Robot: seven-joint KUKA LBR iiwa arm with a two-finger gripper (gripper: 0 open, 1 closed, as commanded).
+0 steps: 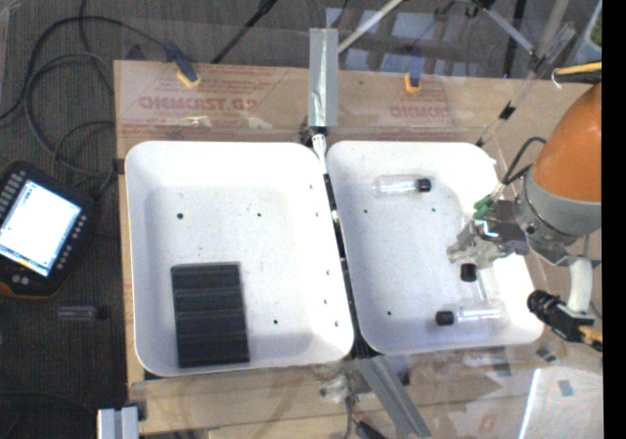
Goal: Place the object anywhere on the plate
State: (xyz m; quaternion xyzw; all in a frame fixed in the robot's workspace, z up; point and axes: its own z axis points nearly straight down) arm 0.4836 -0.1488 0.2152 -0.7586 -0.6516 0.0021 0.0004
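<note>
The gripper [473,249] hung over the right bin [411,325] — its grip state could not be told. A clear capped tube [469,313] lay just below it, long axis sideways; the dark plate [208,314] sat far left, in the left bin [156,173].

Open floor around black plate [209,315]

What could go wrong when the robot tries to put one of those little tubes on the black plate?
1. The gripper is in the right bin; the dark plate lies in the left bin, so a tube could drop while crossing the rims.
2. The clear tubes are round and lie flat, so one might roll away or slip.
3. A small black-capped piece sits just below the gripper and could get bumped.
</note>
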